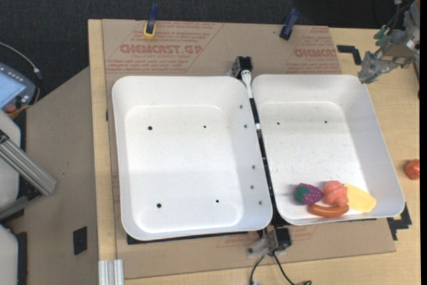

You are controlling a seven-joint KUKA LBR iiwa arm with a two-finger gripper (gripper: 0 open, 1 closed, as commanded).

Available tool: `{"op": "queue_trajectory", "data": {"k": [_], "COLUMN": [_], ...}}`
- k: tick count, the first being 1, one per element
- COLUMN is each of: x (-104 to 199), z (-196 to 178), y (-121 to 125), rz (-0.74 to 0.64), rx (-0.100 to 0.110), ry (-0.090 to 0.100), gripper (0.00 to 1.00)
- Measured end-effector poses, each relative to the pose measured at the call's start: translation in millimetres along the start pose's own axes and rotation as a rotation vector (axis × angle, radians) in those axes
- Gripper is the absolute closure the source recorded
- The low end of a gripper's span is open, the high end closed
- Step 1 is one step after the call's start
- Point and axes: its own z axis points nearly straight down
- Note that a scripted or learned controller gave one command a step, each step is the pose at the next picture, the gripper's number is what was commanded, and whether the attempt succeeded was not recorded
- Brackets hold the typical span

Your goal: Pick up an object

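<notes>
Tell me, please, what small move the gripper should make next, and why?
Probably swing the gripper toward the near corner of the right bin. It sits at that bin's far right corner, above the rim, while the toys lie clustered there: a purple piece, a pink one, a yellow one and an orange sausage.

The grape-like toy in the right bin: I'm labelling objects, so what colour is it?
Purple with a green bit, seen in the camera view: grape toy.

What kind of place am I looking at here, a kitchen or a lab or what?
Most likely a robotics lab bench, not a kitchen. Two shallow white bins sit on clamped cardboard, toy food pieces are piled in the right bin's near corner, and a gripper hangs at the right.
</notes>
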Motion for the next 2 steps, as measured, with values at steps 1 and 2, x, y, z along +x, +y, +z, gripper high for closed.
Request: {"op": "queue_trajectory", "data": {"k": [1, 2], "x": [-7, -12], "z": [7, 21], "y": [6, 7], "rz": [0.002, 0.003], "rx": [0.006, 0.012], "ry": [0.001, 0.003], "gripper": [1.0, 1.0]}}
